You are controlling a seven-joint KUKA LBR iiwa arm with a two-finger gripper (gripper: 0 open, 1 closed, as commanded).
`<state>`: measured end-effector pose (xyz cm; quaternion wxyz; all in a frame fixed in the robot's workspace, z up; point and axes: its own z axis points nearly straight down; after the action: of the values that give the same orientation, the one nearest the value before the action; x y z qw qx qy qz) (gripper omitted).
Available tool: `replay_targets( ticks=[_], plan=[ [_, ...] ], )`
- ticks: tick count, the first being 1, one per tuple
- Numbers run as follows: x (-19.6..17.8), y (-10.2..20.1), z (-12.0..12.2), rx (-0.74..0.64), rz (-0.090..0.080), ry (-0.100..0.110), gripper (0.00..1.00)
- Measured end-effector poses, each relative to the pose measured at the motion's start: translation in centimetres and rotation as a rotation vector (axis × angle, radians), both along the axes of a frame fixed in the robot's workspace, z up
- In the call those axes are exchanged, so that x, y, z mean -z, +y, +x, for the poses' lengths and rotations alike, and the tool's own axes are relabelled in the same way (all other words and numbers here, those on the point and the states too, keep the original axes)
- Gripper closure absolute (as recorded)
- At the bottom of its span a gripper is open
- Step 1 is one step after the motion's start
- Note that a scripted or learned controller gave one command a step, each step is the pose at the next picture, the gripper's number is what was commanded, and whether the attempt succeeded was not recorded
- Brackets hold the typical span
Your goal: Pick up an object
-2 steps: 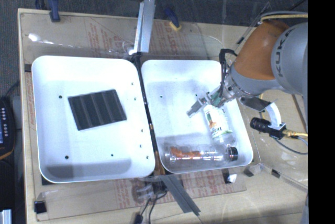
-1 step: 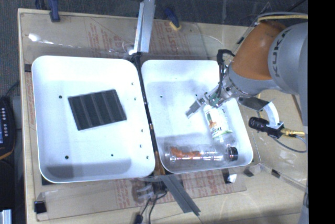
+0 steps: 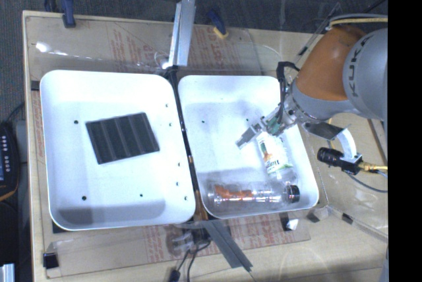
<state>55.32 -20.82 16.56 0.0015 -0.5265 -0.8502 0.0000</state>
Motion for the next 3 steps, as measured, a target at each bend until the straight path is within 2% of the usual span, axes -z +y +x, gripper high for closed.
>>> replay_targets(
  ticks=[1,2,3],
  plan=[
    [-1.4,0.0,0.3,-0.057,-0.002,-0.002,0.0],
    [-0.2,0.0,0.3,-0.066,-0.001,0.0,0.0],
    [-5.0,-0.2,-1.7,-0.427,-0.003,-0.005,0.0]
  ],
)
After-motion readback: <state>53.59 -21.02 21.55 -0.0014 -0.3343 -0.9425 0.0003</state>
